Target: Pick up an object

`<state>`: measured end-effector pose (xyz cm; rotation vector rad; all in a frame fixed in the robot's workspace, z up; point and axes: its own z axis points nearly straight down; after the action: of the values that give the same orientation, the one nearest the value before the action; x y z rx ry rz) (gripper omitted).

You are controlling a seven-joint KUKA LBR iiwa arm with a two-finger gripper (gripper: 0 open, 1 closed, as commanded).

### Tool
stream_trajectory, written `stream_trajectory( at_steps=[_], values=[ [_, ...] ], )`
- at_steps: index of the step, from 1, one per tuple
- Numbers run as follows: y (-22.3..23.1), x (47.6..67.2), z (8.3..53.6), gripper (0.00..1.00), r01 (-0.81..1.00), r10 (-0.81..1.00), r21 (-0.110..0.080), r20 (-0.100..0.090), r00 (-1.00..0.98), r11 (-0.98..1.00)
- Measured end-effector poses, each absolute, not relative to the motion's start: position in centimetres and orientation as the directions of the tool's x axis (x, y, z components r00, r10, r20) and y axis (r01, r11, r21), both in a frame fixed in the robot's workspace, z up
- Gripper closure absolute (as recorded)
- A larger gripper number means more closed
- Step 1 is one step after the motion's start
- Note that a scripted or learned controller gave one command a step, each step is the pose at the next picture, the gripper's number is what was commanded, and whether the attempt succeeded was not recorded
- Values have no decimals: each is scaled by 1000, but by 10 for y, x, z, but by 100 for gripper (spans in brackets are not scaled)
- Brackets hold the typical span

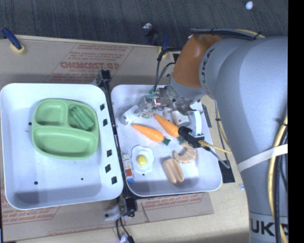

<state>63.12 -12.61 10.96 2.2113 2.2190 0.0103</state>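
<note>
Orange toy carrots lie near the middle of the right bin: one carrot slants from ten o'clock to four o'clock, and a second carrot sits just beside it toward two o'clock, its lower end against the black part of the tool. Either would serve as the object to pick, and the second is the nearer to the gripper, which hangs over the bin's twelve o'clock region among metal parts and cables. I cannot tell how far its fingers stand apart, nor see anything between them; wrist and clutter hide that.

To do the pick well, I judge the fingers should straddle a carrot across its narrow width, turned square to its long axis and centred on the thick middle, since the taper would let it slip out. The two carrots lie close together, so a finger coming down between them could nudge one aside.

Outward from the carrots: a fried egg at seven o'clock, a hot dog bun at five o'clock, and a pale pastry-like piece near four o'clock, touching or nearly touching the bun. The bin's centre is crowded, so room is tight on all sides. Its left wall runs close to the first carrot's tip. The left bin holds a green divided plate, well apart, with bare floor at its six o'clock side.
</note>
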Motion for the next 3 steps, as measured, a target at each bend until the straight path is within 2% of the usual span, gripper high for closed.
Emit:
stream_trajectory(
  at_steps=[1, 2, 3],
  values=[
    [-125, 632, 120, 100, 1000, 1000, 9, 0, -7, 7],
    [-102, 578, 224, 100, 1000, 1000, 0, 0, -6, 6],
    [-110, 531, 196, 100, 1000, 1000, -3, -1, -7, 7]
  ],
)
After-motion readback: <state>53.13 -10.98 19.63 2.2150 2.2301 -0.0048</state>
